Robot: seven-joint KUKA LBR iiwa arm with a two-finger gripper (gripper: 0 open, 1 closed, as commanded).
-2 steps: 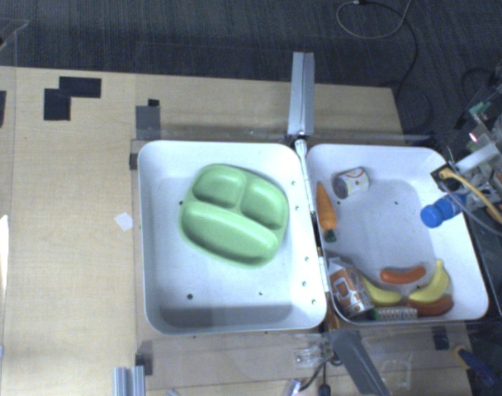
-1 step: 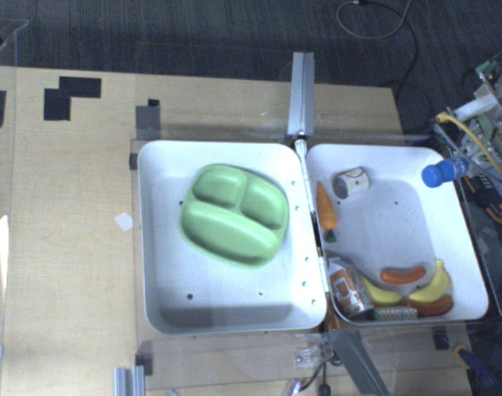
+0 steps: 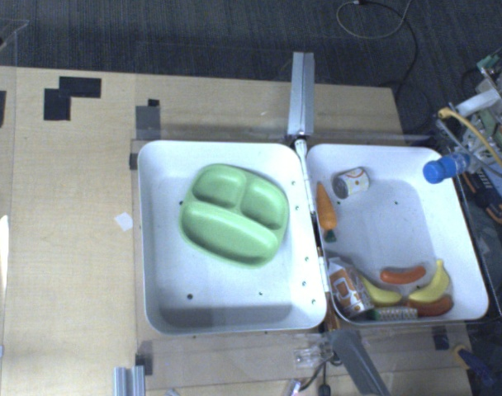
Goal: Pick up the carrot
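Carrot (image 3: 325, 207) lies lengthwise tight against right bin's (image 3: 461, 221) left wall, green tip toward me. Open floor to its right; small can (image 3: 350, 181) near its top, bananas (image 3: 420, 287) and sausages (image 3: 404, 275) crowd the near edge. My gripper state: can't tell.

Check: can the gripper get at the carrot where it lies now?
Probably, but tight. The carrot lies uncovered in the right bin, nothing on top, the small can apart from it. But it hugs the bin's left wall, so a finger may have little room on that side.
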